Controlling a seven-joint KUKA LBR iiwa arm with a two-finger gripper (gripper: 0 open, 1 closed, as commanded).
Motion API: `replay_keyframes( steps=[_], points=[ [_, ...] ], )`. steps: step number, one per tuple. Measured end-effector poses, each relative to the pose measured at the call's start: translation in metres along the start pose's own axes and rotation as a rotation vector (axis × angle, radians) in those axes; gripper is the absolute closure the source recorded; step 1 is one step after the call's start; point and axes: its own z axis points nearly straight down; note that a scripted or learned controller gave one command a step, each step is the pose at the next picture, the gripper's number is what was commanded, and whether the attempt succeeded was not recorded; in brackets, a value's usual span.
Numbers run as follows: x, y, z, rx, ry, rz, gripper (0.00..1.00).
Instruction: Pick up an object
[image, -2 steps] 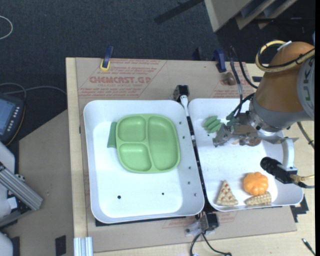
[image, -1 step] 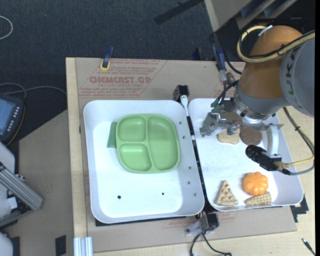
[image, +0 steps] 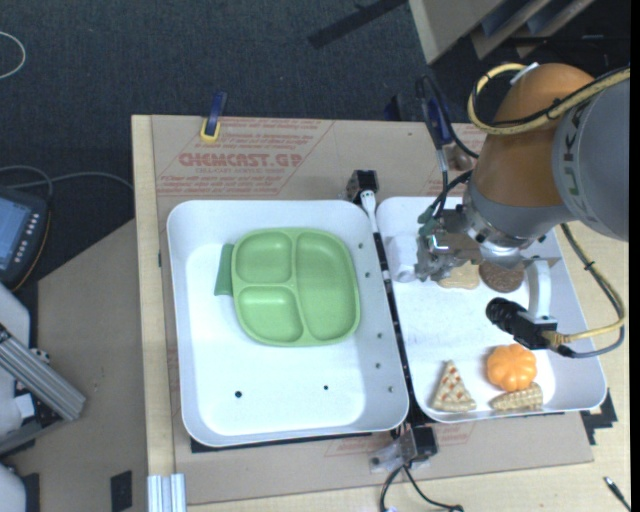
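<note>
My gripper (image: 437, 262) hangs low over the back left of the right bin (image: 430, 325), under the grey and orange wrist. A flat tan piece (image: 461, 280) lies right beside it, partly hidden by the gripper, and a brown round piece (image: 501, 276) sits just to its right. Whether the gripper touches either one cannot be made out. At the bin's front lie a pizza slice (image: 452, 388), an orange pumpkin (image: 512, 367) and a tan ridged piece (image: 517, 401).
The left bin (image: 200, 330) holds a green divided plate (image: 295, 285). A black fitting with a yellow cable (image: 520, 323) juts from the arm over the right bin. Clamps sit on the ridge between the bins at the back (image: 362, 186) and at the front (image: 415, 442).
</note>
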Motion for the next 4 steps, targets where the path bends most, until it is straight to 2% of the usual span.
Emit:
replay_keyframes(
  steps=[1, 2, 3, 4],
  points=[
    [-0.010, -0.002, -0.017, -0.007, -0.001, 0.001, 1.00],
    [-0.011, -0.012, -0.012, 0.000, 0.000, 0.001, 1.00],
    [-0.002, -0.010, 0.001, 0.001, 0.001, 0.000, 1.00],
    [-0.014, -0.005, 0.001, -0.004, -0.001, 0.002, 1.00]
  ],
)
